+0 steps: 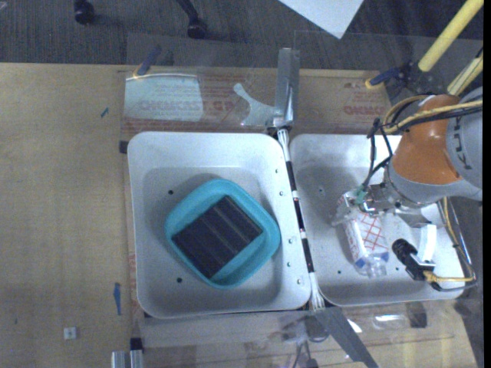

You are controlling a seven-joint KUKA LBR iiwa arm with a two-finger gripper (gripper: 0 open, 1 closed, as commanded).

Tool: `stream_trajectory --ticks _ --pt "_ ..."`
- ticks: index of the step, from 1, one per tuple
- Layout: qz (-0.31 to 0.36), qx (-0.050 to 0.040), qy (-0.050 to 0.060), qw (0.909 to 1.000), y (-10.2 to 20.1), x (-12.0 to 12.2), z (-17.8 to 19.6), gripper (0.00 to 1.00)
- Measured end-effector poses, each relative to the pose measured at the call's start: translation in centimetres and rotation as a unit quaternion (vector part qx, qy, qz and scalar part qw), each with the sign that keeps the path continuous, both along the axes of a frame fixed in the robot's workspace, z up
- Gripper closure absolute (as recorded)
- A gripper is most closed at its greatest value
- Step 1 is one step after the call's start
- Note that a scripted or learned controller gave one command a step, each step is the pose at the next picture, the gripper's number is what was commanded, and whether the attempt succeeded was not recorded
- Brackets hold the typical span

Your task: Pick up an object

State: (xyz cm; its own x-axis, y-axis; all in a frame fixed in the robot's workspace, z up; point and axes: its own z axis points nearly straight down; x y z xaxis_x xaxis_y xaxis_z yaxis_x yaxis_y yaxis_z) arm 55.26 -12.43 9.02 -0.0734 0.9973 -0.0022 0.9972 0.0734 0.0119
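Note:
In the right bin (pixel 322 167) lies a clear plastic packet (pixel 359 242) with red grid print and a white label, slanting from the bin's middle toward its front. My gripper (pixel 364 202) hangs right over the packet's far end, below the orange wrist band, low in the bin. Whether it touches the packet is hidden by the wrist. In the left bin (pixel 153 167) sits a teal square dish (pixel 261 245) with a black ridged block (pixel 216 234) resting inside it.
A raised rim (pixel 296 205) with screws divides the two bins. The arm body covers the right bin's far right corner. A clear plastic sheet (pixel 163 98) lies on the bench behind the left bin. Bare wooden bench extends to the left.

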Motion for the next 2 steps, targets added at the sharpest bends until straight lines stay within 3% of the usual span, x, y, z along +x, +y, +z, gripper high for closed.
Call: stream_trajectory --ticks 1,2 --pt "-0.002 -0.0003 -0.001 1.0 -0.2 0.0 1.0 1.0" --pt "0.024 0.0 0.006 0.9997 4.3 6.9 9.4 1.0"
